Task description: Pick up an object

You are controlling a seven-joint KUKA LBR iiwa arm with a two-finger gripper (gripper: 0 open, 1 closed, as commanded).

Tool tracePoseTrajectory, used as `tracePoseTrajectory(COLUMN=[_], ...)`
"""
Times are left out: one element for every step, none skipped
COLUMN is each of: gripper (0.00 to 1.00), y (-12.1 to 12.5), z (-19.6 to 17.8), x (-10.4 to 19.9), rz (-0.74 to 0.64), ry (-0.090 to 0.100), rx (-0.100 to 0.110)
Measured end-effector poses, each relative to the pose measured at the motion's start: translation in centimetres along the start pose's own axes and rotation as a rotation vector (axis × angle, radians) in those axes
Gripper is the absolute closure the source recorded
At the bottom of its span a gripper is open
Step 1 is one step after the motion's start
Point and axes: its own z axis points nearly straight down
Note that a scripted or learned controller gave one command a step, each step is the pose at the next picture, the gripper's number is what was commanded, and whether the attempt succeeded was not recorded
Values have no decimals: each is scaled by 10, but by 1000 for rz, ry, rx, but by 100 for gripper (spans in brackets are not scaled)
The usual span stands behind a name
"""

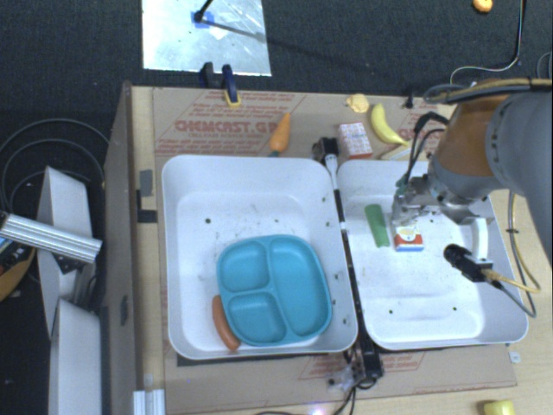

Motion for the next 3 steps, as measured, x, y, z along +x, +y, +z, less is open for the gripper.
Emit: tracePoseTrajectory(gripper=[100, 0, 100], y=[-27, -25, -24], z=[5, 5, -6], x=[-11, -10, -10], rz=[2, 1, 0], ry=[4, 4, 4], rx=[15, 12, 9])
